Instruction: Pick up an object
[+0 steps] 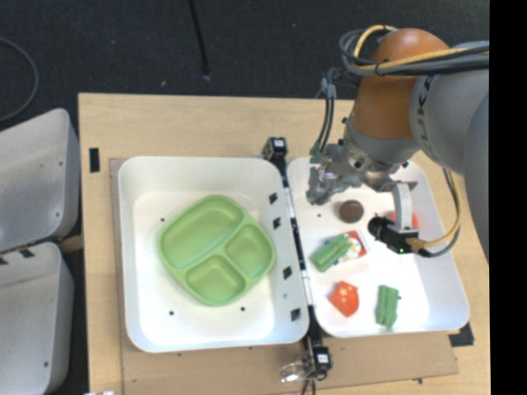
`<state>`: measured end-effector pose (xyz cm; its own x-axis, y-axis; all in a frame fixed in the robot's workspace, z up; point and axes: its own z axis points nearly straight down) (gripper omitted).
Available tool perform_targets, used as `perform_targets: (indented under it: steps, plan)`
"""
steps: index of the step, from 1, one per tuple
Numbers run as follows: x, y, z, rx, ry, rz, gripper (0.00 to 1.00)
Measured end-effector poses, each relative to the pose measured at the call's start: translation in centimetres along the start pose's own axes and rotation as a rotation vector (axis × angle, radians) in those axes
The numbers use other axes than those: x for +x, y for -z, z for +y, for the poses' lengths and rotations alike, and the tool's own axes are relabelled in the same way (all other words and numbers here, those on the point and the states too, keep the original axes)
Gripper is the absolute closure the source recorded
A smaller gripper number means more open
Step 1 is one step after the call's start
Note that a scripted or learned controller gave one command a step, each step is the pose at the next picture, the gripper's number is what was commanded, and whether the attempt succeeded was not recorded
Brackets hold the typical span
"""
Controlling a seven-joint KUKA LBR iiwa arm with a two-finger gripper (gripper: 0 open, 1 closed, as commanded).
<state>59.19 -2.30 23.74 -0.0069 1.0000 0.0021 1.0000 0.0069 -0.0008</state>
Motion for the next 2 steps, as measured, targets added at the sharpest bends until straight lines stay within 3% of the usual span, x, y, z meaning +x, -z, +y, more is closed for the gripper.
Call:
perform_targets:
  steps: [2]
  plan:
    - [11.0, -0.6, -4.0, 0.001, 0.001, 0.0, 1.0]
